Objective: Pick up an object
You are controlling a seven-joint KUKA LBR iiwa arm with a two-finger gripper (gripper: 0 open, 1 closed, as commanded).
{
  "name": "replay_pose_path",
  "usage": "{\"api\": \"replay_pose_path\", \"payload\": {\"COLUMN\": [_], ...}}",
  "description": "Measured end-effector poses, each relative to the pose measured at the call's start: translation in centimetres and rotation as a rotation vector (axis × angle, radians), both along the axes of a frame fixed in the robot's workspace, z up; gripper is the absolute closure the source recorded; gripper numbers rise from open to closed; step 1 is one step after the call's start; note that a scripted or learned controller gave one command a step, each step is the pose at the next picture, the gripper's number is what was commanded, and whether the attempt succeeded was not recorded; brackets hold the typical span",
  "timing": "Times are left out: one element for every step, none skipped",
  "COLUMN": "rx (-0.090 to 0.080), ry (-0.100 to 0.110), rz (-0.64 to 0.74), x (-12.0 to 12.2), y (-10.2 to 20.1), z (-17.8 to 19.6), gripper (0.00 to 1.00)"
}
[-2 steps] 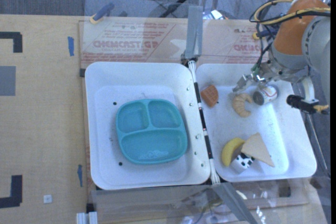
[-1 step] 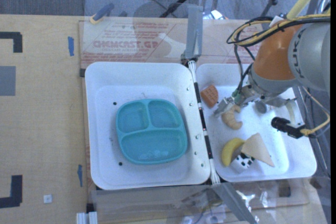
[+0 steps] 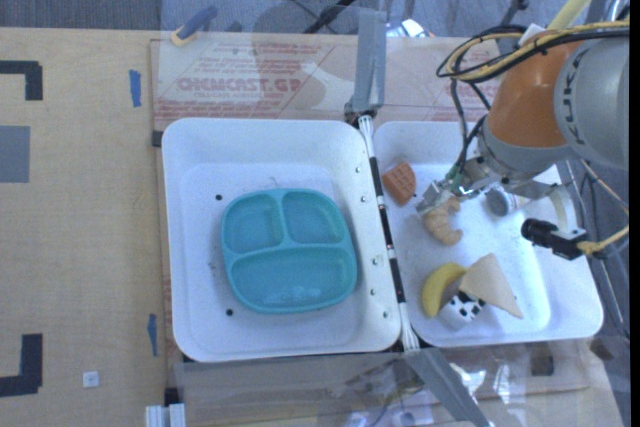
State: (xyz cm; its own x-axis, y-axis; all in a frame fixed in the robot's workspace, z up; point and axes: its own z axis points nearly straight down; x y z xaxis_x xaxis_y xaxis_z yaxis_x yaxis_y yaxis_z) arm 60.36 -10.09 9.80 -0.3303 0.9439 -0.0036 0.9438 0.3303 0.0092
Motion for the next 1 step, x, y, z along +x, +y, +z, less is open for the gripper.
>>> {"api": "replay_pose_path", "payload": {"rx": [0.001], "ry": [0.007], "rz": [-0.187], "x": [6.06], "y": [8.54], "z": [8.79], "gripper": [1.00]}}
